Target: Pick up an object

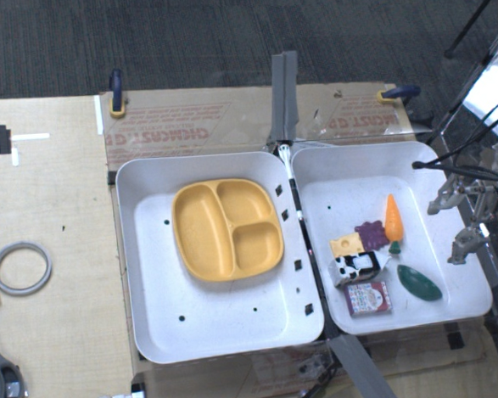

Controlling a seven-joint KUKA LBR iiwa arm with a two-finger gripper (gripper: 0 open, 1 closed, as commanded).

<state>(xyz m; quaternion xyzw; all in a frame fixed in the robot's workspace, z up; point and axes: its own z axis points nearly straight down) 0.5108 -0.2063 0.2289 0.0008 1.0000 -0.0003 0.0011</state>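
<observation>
The gripper is at the far right, just past the right rim of the right bin. Two metal finger parts stick out toward the bin, one higher and one lower, with a clear gap between them, so the hand looks open. Nothing sits between them. It holds nothing. All the small toys lie to the left of the hand, inside the right bin. The closest one is a dark green leaf-shaped toy, lying flat near the bin's lower right corner, a bit below the hand. Next comes an orange carrot with a green stub at its bottom end, pointing up and down, near the hand's height but apart from it. Just left of the carrot is a purple toy, and touching that is a yellow cheese piece. Under the cheese is a black and white toy. Below that lies a small red packet, near the bin's front rim. Farther left, the left bin holds a yellow plate with three sections. Well away on the wooden bench, at the left side, lies a grey ring.
</observation>
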